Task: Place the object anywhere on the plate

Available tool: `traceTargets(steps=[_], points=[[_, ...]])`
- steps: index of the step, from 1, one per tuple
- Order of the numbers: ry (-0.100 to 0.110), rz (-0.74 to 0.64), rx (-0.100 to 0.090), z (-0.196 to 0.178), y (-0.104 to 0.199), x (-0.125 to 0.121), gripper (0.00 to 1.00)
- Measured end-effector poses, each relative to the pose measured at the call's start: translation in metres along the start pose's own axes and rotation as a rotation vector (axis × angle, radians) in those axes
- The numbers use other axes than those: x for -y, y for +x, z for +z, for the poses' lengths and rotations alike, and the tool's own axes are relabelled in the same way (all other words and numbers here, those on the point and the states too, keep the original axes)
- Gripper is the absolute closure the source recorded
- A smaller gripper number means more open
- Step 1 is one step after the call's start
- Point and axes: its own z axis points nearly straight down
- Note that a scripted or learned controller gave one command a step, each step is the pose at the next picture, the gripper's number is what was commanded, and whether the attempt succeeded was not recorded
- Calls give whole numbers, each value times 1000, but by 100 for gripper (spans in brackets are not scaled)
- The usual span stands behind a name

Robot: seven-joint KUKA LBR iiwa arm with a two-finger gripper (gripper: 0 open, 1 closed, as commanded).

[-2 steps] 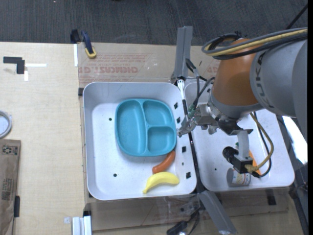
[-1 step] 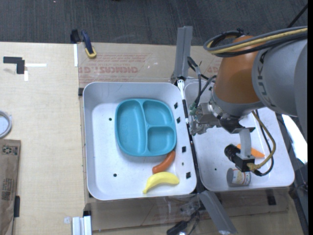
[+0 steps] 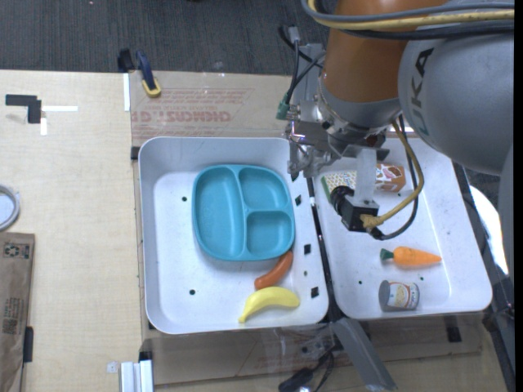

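Arm point(image 3: 466, 80) sits closest to the lens, grey, taking up 1 to 3 o'clock of the frame, with the orange band point(image 3: 376, 23) at 12 to 1 o'clock. Gripper point(image 3: 331, 147) is below it, over the 10 o'clock corner of the right bin point(image 3: 466, 288), by the wall shared with the left bin point(image 3: 163, 300). Gripper state: cannot tell, the wrist hides it.

Left bin: blue three-compartment plate point(image 3: 243, 211) at centre. Orange-red sausage point(image 3: 274, 271) up against the plate's rim at its 5 o'clock. Banana point(image 3: 270, 302) just beyond, on the bin floor.

Right bin: green-and-white packet point(image 3: 333, 186) just beside the gripper. Brown-orange item point(image 3: 392, 176), kind unclear, at the packet's 3 o'clock. Carrot point(image 3: 413, 257) toward 4 o'clock, can point(image 3: 399, 295) at 6 o'clock. Which one is the task's object: cannot tell. All lie off the plate.

Surface point(image 3: 65, 178): pale wood. Cardboard sheet point(image 3: 204, 100) with red print at the left bin's 12 o'clock, and a blue-and-yellow clamp point(image 3: 147, 73) at its 9 o'clock end. Black L-shaped marker point(image 3: 24, 104) at the frame's 10 o'clock. Tape roll point(image 3: 4, 207) at the 9 o'clock edge. Brown paper point(image 3: 16, 288) with a recycling mark at 8 o'clock.

Room: dark grey carpet point(image 3: 122, 15) along 12 o'clock.
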Motion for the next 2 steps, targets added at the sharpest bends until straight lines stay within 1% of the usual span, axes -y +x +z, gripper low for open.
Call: traceTargets(steps=[1, 2], points=[[4, -3, 1, 103, 28, 31, 100], [1, 14, 0, 109, 98, 16, 100]])
